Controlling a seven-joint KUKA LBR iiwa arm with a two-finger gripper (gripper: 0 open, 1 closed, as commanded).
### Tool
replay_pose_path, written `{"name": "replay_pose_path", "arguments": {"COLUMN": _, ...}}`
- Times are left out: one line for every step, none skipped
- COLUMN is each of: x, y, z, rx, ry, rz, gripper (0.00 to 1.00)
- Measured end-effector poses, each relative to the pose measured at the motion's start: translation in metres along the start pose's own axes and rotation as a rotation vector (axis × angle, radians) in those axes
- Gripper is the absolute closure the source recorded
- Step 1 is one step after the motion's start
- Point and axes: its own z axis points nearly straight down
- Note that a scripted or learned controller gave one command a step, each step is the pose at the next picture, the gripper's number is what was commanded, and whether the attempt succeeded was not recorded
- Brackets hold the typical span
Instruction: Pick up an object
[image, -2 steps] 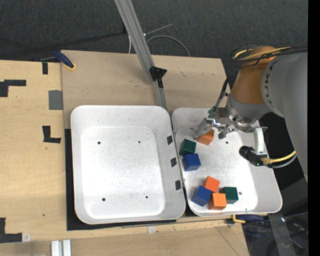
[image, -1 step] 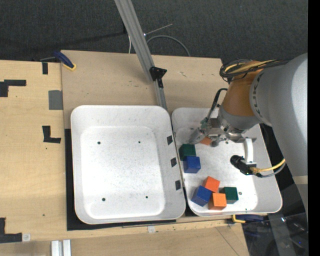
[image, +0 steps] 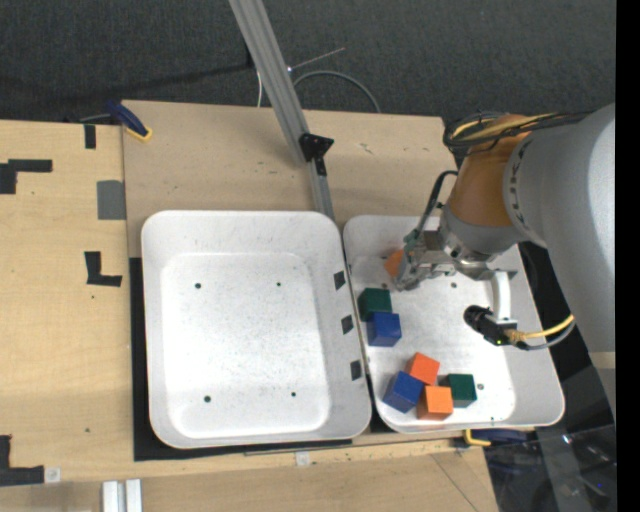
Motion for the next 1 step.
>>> {"name": "replay_pose_path", "arguments": {"x": -0.0009, "y": 0.0042, "z": -0.0630, "rx": -0.008, "ry": -0.001, "rz": 0.001, "gripper": 1.00}}
